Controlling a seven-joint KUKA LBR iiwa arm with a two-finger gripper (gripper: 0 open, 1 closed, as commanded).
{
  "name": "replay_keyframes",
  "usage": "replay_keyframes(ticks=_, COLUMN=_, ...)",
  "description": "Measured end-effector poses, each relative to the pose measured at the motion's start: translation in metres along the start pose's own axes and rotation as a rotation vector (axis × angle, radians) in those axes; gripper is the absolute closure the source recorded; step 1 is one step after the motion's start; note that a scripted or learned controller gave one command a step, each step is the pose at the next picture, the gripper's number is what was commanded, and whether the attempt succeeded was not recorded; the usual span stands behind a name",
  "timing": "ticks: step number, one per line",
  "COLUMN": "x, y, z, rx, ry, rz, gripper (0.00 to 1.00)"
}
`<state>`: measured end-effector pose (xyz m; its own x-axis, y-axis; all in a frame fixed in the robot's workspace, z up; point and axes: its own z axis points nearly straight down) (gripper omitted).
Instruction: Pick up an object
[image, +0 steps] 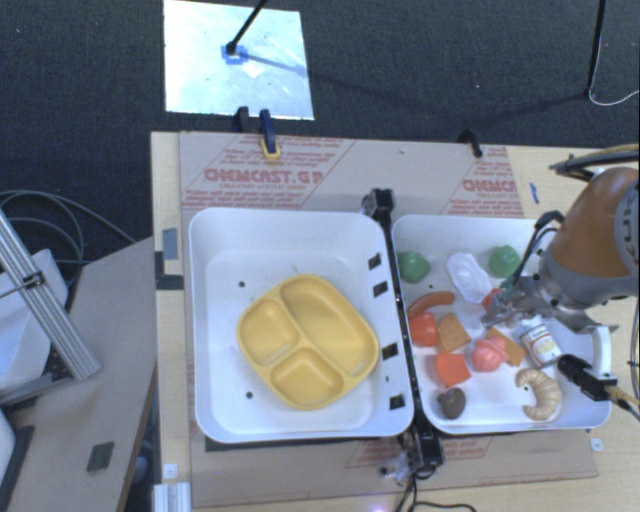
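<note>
The right bin (420, 236) holds several toy foods: two green pieces (413, 266) (504, 260), a clear wrapper (467, 271), an orange sausage (431, 300), a red piece (424, 328), a tan cracker (453, 333), an orange cube (451, 369), a pink piece (488, 354), a brown lump (451, 402), a croissant (541, 393) and a small bottle (541, 343). My gripper (506, 306) hangs low over the bin's middle right, just above the pink piece and beside the bottle. A small red item (492, 298) sits at its tip.
The left bin (215, 330) contains a yellow divided plate (305, 341). A black divider with clips (390, 300) runs between the bins. The grey and orange arm (600, 240) covers the right bin's far right side.
</note>
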<state>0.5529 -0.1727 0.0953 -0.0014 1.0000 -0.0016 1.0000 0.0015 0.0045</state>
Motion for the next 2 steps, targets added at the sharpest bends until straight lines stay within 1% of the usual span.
replay_keyframes(ticks=1, x=0.043, y=0.06, z=0.009, rx=-0.002, ry=0.0, rz=-0.007, gripper=1.0)
replay_keyframes(ticks=2, x=0.011, y=0.102, z=-0.042, rx=-0.006, ry=-0.002, rz=-0.003, gripper=1.0)
